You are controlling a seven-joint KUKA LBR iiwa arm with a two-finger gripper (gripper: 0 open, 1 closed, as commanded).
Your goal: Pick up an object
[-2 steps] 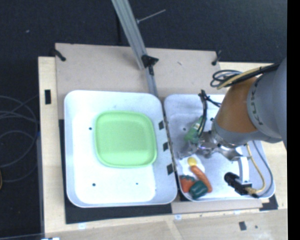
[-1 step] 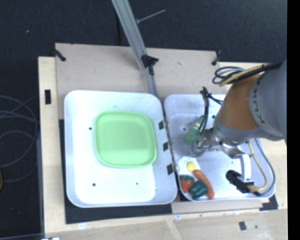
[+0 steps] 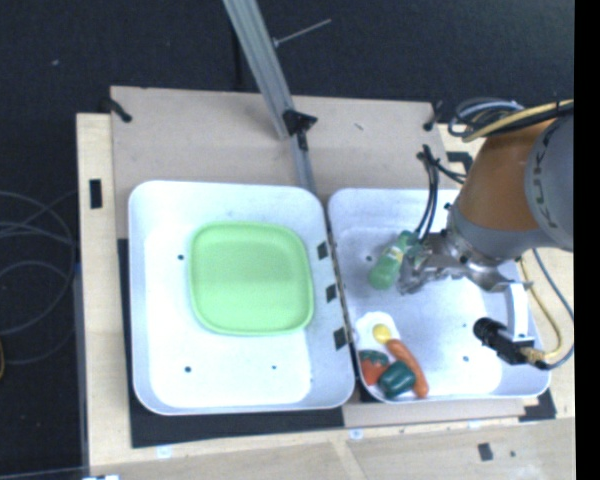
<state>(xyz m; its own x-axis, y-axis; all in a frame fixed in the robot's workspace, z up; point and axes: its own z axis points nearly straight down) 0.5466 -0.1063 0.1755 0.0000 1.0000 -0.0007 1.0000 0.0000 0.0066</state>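
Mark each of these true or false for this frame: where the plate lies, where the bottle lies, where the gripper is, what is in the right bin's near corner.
1. The green plate lies in the left bin. True.
2. The green bottle lies in the left bin. False: it lies in the right bin, near its far left part.
3. The gripper is over the right bin, right beside the bottle. True.
4. The toy food sits in the right bin's far right corner. False: it is piled in the near left corner.
5. The plate is red. False: it is light green.
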